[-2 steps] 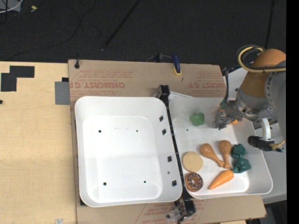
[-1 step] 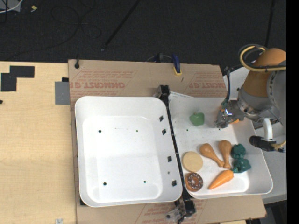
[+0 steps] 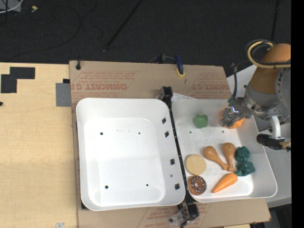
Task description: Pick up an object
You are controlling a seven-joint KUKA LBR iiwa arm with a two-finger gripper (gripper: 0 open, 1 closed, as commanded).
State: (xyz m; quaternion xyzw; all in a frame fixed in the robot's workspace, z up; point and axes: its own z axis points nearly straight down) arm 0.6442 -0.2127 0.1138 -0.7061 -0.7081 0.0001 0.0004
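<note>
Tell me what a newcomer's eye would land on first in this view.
First the cluster of toy food in the right bin: an orange carrot, two drumsticks, a teal piece, a round cracker and a sprinkled donut near its front. Then the gripper down at that bin's far right, over a small orange object, with a green pepper to its left.

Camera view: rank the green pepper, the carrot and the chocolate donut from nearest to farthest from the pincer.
Measured from the pincer at the right bin's far right side:
1. Green pepper, just to its left, far end of the bin.
2. Carrot, near edge of the bin.
3. Chocolate donut, near-left corner by the divider.
</note>
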